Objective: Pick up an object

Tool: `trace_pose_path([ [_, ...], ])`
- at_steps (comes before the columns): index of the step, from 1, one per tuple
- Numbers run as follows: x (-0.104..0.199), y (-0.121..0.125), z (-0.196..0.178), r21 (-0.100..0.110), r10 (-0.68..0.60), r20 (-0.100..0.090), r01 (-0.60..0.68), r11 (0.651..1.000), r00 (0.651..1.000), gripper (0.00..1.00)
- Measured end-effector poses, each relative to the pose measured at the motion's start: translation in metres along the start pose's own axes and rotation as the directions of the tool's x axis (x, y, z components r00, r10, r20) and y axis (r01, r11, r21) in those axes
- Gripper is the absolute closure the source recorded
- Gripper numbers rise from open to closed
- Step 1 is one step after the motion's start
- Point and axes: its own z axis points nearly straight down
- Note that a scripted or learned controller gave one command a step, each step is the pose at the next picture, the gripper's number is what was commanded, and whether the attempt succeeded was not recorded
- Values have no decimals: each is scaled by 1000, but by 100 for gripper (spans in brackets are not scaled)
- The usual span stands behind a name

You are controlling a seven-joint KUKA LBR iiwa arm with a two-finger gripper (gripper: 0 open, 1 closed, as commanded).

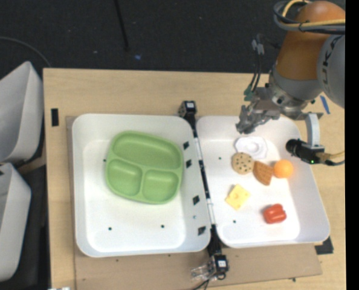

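Note:
The right bin point(306, 222) holds a round cookie point(242, 162), a brown wedge point(263, 173), an orange ball point(283, 169), a yellow cheese piece point(237, 197), a red pepper-like piece point(274, 213) and a white round piece point(252, 145). My gripper point(247, 124) hangs over the bin's far edge, just above and behind the white piece. Nothing shows between its fingers, and their spread is too small to read.
A green divided plate point(144, 166) lies in the left bin point(89, 222). Black clips point(188, 108) run along the seam between the bins. White shapes point(10, 119) stand off the bench at the left.

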Motion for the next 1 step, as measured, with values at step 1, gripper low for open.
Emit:
trace_pose_path([
  [1,47,-24,11,1,-1,0,1,1000,1000,100],
])
